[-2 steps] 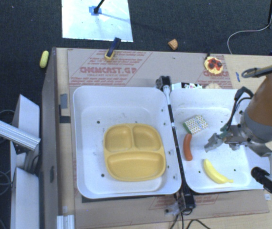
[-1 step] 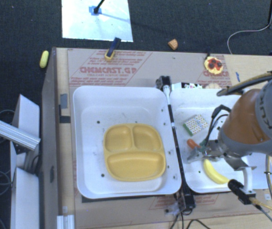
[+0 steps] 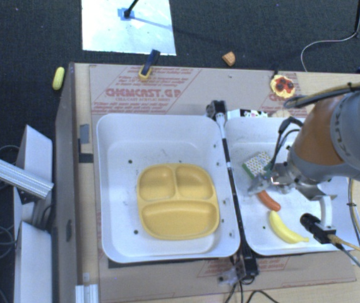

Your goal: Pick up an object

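Note:
My gripper (image 3: 259,184) hangs low in the right bin (image 3: 249,128), its metal fingers pointing left and down. Just below its tip lies an orange-red sausage-shaped toy (image 3: 269,201), close to the fingers but not visibly between them. A yellow banana (image 3: 285,228) lies near the bin's front edge, below the sausage. A small green-and-white patterned piece (image 3: 257,163) rests just above the gripper. The arm's orange band and grey body cover the right part of this bin.
The left bin (image 3: 117,169) holds a yellow divided plate (image 3: 177,201). A black divider bar (image 3: 225,163) runs between the bins. Outside the bins, small items lie on the board: a red-and-yellow toy (image 3: 283,85), a yellow-and-blue piece (image 3: 147,65).

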Action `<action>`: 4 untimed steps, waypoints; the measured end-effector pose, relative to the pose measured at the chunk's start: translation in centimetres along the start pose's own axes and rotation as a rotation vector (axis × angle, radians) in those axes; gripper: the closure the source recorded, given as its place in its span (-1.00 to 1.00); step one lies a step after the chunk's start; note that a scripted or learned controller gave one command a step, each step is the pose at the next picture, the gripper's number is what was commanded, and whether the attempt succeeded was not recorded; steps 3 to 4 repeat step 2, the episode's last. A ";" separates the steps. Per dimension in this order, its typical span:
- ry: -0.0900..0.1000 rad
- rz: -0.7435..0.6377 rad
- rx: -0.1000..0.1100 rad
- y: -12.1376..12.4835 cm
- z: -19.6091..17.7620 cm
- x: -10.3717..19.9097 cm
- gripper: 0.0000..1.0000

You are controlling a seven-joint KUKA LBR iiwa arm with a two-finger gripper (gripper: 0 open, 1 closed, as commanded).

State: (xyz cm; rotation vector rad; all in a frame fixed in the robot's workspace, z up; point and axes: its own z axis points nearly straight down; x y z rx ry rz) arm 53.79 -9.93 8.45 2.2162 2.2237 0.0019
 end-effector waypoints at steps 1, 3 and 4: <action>0.000 -0.004 -0.001 0.1 -1.0 0.0 1.00; 0.003 -0.002 -0.002 4.0 -10.1 8.4 1.00; 0.003 -0.002 -0.002 4.0 -10.1 8.4 1.00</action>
